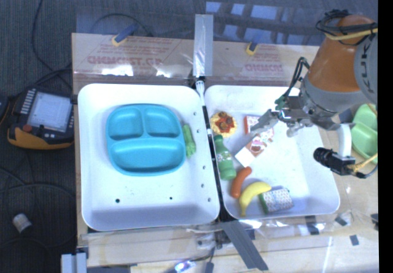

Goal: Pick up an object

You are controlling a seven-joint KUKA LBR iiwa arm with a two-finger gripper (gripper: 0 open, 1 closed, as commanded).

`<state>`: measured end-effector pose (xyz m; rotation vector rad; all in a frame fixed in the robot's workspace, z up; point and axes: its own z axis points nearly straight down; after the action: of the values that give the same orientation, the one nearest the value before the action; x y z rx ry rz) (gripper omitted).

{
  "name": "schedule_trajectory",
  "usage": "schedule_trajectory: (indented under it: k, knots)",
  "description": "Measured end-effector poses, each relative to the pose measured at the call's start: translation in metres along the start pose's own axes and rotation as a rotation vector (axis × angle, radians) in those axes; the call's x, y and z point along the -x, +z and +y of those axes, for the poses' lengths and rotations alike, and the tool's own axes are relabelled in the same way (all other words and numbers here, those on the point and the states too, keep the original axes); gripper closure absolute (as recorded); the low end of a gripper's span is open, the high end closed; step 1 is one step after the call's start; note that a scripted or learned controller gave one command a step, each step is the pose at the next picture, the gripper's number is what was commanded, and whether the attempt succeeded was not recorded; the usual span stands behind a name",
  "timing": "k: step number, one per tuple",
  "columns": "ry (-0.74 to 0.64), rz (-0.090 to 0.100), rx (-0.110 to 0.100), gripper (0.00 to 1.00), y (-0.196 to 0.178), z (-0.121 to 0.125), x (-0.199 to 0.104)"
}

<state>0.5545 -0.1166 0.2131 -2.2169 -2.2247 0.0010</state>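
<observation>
My gripper (280, 124) hangs over the upper middle of the right bin (319, 198), open, with nothing between its fingers. One grey finger (265, 121) reaches toward a small red and white carton (251, 123). Just below lies a white card box (254, 148). A pizza slice toy (222, 123) sits at the bin's upper left. Along the left wall lies a green bottle (225, 162). Near the front are an orange sausage (240, 181), a yellow banana (252, 194) and a small can (277, 200).
The left bin (104, 204) holds a blue divided plate (146, 138) and a green piece (189, 140) by its right wall. A green container (366, 130) stands off the right bin's edge. A handheld screen unit (40, 118) lies on the floor at left.
</observation>
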Motion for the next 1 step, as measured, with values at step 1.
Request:
schedule_trajectory:
  k: [1]
  knots:
    - [-0.148,0.0,0.003,0.0,0.1177,0.0265,0.0162]
